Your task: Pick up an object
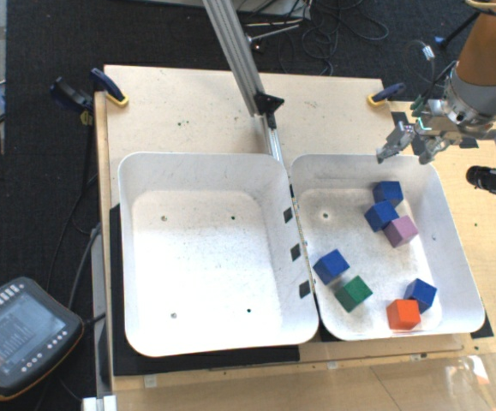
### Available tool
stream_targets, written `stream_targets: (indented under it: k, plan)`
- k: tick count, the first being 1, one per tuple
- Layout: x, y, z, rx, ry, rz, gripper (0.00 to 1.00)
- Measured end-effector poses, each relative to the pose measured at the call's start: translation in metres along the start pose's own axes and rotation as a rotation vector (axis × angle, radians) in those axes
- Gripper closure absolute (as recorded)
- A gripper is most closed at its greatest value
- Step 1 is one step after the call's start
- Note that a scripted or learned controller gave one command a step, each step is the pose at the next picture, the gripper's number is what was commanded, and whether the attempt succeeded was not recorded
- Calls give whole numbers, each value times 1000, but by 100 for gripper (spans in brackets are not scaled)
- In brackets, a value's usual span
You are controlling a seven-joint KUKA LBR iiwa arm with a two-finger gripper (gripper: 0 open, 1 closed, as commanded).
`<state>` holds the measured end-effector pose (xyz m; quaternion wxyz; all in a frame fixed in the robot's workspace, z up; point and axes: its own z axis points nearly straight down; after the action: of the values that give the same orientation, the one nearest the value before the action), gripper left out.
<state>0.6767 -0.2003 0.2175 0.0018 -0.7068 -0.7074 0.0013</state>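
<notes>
Pale wooden bench top [196,110] on a dark floor strewn with cables; blue clamps with yellow tips at the back corners; a slanted metal rail [235,41] runs down to the bins' junction. Teach pendant [16,336] lies lower left. Left bin [205,251]: bare white floor. Right bin [453,255]: four blue cubes [387,193] [380,216] [331,265] [421,294], a purple cube [401,229] touching the second blue, a green cube [353,292] beside the third, an orange cube [403,314] beside the fourth. Gripper [409,146] hangs above the right bin's far rim, fingers spread, nothing between them.
</notes>
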Motion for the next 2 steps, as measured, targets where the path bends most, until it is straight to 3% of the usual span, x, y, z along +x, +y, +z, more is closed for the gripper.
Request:
stream_targets:
  k: [1, 2]
  plan:
    - [0, 1, -3, -3, -2, -2, 0]
    - [11, 2, 54, 0, 0, -2, 0]
